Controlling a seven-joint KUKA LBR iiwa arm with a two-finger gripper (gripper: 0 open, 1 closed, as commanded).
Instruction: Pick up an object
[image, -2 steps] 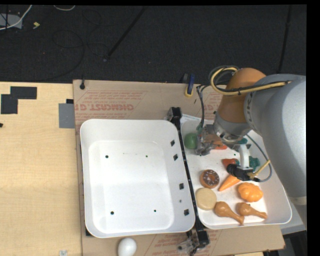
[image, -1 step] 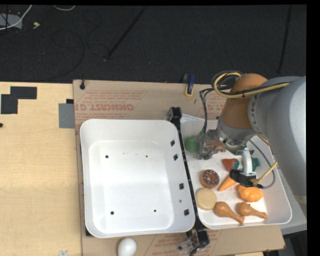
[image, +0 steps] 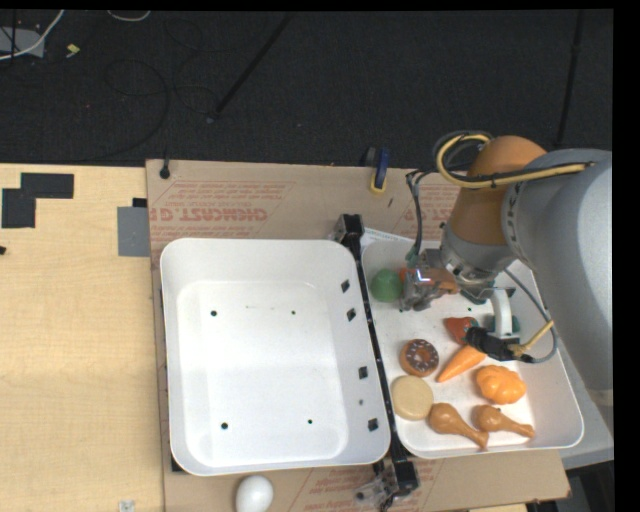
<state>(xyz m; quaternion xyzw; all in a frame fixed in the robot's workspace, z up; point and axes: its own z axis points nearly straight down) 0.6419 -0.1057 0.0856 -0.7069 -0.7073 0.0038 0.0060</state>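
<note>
Camera view: green ball (image: 385, 285) in right bin (image: 560, 425), upper left corner, just left of jaws (image: 416, 292); jaw state cannot tell. Donut (image: 420, 357), carrot (image: 461, 362), drumsticks (image: 457, 421) lower in bin. Left bin (image: 200, 440) alongside.

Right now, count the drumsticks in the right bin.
2. One drumstick lies near the front rim of the right bin, beside the round cookie; the other drumstick lies just to its right. The arm may hide more.

A single fixed camera looks down at a slant on the counter (image: 80, 330). Both white bins (image: 260, 440) lie within its frame, at middle distance.
</note>
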